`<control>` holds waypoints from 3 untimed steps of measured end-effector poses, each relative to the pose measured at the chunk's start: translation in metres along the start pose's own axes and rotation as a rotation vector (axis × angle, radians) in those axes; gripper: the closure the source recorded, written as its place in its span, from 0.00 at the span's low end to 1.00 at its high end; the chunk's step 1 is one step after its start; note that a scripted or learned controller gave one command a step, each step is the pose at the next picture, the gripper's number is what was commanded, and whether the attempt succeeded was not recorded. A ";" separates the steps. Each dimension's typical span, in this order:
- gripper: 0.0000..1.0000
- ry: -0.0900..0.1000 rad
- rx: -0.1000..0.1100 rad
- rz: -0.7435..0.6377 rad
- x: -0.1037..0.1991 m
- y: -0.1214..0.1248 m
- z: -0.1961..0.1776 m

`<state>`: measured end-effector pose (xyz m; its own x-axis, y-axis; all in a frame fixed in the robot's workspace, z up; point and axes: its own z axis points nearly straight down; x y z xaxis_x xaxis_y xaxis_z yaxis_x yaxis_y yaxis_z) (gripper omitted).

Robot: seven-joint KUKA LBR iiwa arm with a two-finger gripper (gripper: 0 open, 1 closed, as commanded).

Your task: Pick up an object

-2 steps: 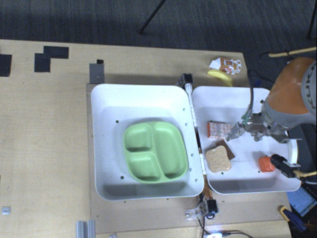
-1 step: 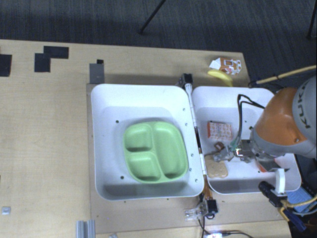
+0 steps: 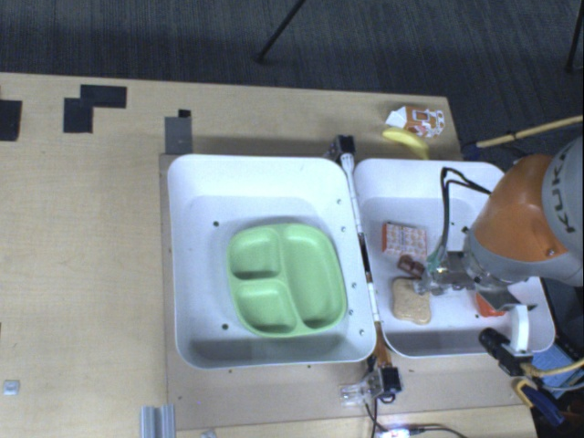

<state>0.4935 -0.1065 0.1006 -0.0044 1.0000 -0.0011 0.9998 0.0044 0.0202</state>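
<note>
Objects for picking are seen in the right bin point(image 3: 511, 336): a tan, rounded, bread-like piece point(image 3: 411, 302) near the front, a small packet point(image 3: 404, 239) printed in red and white behind it, a small dark brown item point(image 3: 408, 265) between the two, and an orange-red thing point(image 3: 487, 307) partly hidden under the arm. The bread-like piece lies flat, pale at its edge and browner on top.

A wooden table point(image 3: 82, 281) is shown carrying two shallow white bins side by side. The left bin point(image 3: 196, 245) is occupied by a light green divided tray point(image 3: 287, 278) with three compartments, set slightly askew. The grey arm point(image 3: 529, 222), with its orange band, is seen reaching in from the right over the right bin. The hand point(image 3: 429, 284) is held low, just beside the bread-like piece and near the brown item; whether it is spread or pressed together cannot be told, and nothing is seen between its tips.

Behind the right bin, a yellow banana-like item point(image 3: 406, 138) and a small white and orange package point(image 3: 420, 119) are found on the table. Black patches point(image 3: 91, 108) are marked on the table's far left. Dark carpet point(image 3: 182, 16) is seen beyond the table.
</note>
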 end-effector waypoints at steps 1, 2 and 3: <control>0.00 0.000 0.002 0.000 0.000 -0.001 0.001; 1.00 0.001 -0.002 -0.003 0.001 0.001 -0.010; 0.00 0.001 -0.002 -0.003 0.001 0.001 -0.010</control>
<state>0.4946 -0.1057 0.1107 -0.0075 1.0000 -0.0001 0.9997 0.0076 0.0220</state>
